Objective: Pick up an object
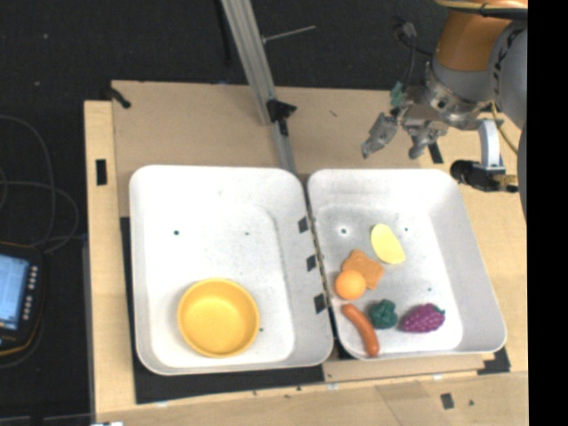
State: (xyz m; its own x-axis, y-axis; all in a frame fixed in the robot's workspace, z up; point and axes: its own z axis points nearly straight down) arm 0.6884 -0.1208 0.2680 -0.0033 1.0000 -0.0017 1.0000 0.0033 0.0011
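The end effector (400, 137) hangs above the far edge of the right bin (444, 193), with its fingers spread and nothing between them. It stands well apart from every object in that bin.

The candidate objects lie in the near half of the right bin: a yellow piece (387, 243), an orange slab (364, 268) with an orange ball (350, 285) touching it, a red sausage (362, 328) along the near left wall, a green piece (383, 313) and a purple grape bunch (421, 318). The left bin (177, 202) holds a yellow bowl (218, 316).

Judged step: approach, before any descent. No object is lifted yet.

The next move calls for travel toward the near half of the bin, alignment over one object, then a descent. The yellow piece and the grape bunch lie apart from their neighbours and appear the easier targets; the slab and ball touch, which could spoil a grasp.
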